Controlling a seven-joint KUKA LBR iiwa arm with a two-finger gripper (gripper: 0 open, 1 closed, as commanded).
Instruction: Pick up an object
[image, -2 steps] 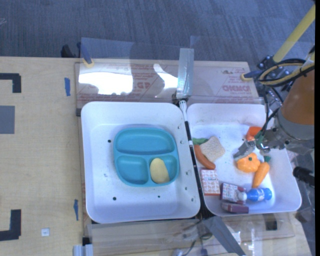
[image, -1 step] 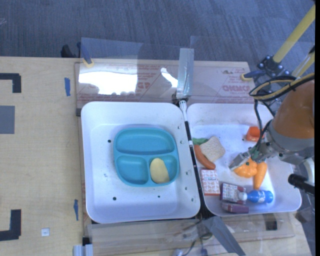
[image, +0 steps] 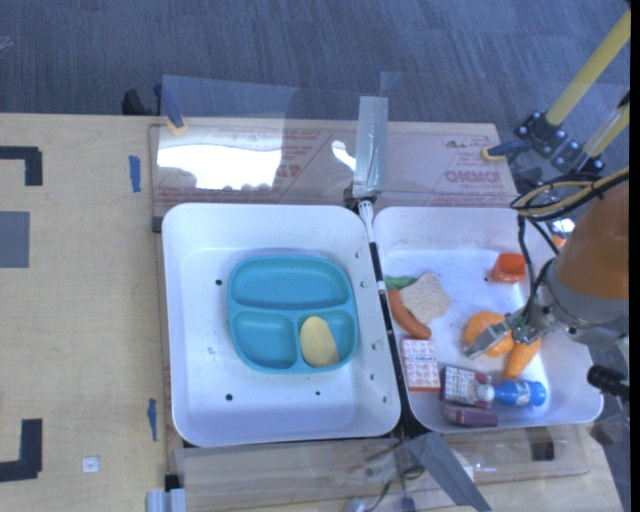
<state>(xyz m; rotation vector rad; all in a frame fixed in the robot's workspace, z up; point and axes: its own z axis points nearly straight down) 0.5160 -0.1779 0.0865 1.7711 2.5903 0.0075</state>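
Nearest you, low in the frame, the left bin's (image: 200, 420) rim. Inside it sits a blue tray (image: 290, 310) with a yellow lump (image: 319, 341) lower right. Moving right, the right bin (image: 575, 400) crowds its goods: carrot (image: 408, 315), bread slice (image: 427, 297), packets (image: 420, 363), blue bottle (image: 520, 393). Your gripper (image: 505, 335) sits low over an orange piece (image: 482, 327), likely the target; whether it is open or closed you cannot tell.
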